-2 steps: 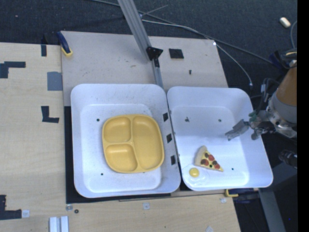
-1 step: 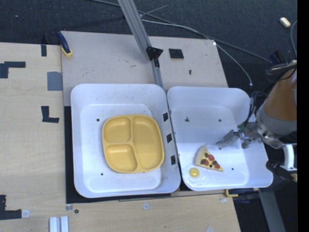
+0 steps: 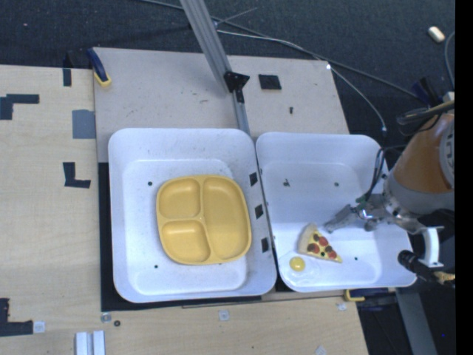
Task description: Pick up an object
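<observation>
Two shallow white bins sit side by side on the worktop (image 3: 185, 80). The left bin (image 3: 133, 154) holds a yellow divided plate (image 3: 203, 219) with three compartments, lying flat near the bin's middle. The right bin (image 3: 318, 154) holds a toy pizza slice (image 3: 319, 244) — its point aimed toward the far edge of the bin, crust toward the near right — and a small yellow round piece (image 3: 297, 264) just beside it on the near left.

The arm (image 3: 425, 161) reaches in over the right bin's right wall. Its end effector (image 3: 332, 223) hangs low with the tips just beside the slice's point — nothing between them, and whether they are spread or closed I cannot tell.
</observation>
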Controlling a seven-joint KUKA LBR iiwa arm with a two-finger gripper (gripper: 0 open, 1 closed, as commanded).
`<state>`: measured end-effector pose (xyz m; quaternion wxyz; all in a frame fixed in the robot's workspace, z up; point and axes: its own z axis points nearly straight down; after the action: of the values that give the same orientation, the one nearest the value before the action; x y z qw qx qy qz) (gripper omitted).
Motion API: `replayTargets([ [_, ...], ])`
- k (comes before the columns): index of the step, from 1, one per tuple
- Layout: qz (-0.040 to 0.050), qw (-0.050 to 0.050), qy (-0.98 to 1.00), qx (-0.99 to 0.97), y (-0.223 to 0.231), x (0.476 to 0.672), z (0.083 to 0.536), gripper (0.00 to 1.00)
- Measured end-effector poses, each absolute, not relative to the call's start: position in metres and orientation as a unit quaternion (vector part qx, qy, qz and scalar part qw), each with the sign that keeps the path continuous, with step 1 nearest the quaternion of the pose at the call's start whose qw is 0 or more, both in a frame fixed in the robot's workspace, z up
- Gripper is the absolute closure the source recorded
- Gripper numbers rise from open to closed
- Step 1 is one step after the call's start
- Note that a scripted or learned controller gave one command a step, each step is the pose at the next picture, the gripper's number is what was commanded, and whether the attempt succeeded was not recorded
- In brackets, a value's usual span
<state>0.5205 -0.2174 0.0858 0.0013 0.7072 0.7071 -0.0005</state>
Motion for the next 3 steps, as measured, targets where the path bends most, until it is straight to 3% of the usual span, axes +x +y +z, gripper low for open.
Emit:
replayTargets([
  [1,0.0005,0.005,0.707,0.707,-0.218,0.522,0.098,1.00],
  [3,0.0008,0.003,0.707,0.707,-0.223,0.530,0.215,1.00],
])
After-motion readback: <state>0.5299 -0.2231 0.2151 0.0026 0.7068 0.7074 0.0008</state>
